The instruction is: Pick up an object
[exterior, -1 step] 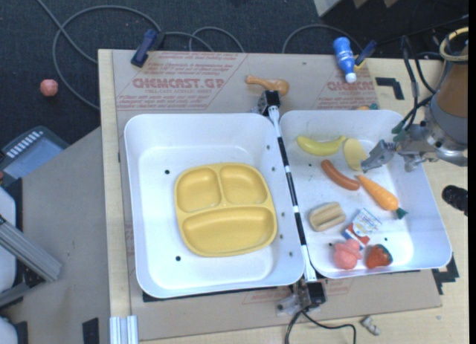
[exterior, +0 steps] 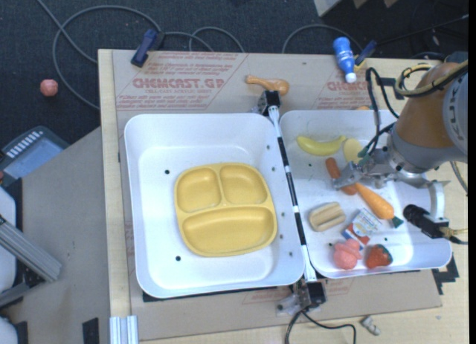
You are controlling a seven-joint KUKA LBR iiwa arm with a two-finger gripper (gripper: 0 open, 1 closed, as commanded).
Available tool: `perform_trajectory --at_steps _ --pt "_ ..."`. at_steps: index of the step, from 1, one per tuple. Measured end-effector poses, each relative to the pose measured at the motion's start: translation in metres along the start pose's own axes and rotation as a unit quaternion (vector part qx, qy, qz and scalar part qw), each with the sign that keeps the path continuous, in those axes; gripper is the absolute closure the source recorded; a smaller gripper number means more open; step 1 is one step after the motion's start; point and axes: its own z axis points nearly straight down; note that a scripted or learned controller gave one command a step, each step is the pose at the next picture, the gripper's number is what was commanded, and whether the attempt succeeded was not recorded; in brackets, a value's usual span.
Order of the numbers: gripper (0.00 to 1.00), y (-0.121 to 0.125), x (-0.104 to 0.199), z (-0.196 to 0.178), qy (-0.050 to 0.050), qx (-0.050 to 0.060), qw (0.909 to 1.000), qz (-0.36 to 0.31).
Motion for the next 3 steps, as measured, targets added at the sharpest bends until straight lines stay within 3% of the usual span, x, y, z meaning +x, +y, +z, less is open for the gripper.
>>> perform_trajectory --at_steps 1,2,3 --pt "1.0 0.0 0.0 -0.01 0.0 -0.001 1.0 0.0" --pt "1.0 0.036 0.082 -0.101 0.0 -0.001 1.0 -0.001" --pt "1.0 -0.008 0.124 -0.1 0.0 0.001 1.0 0.0"
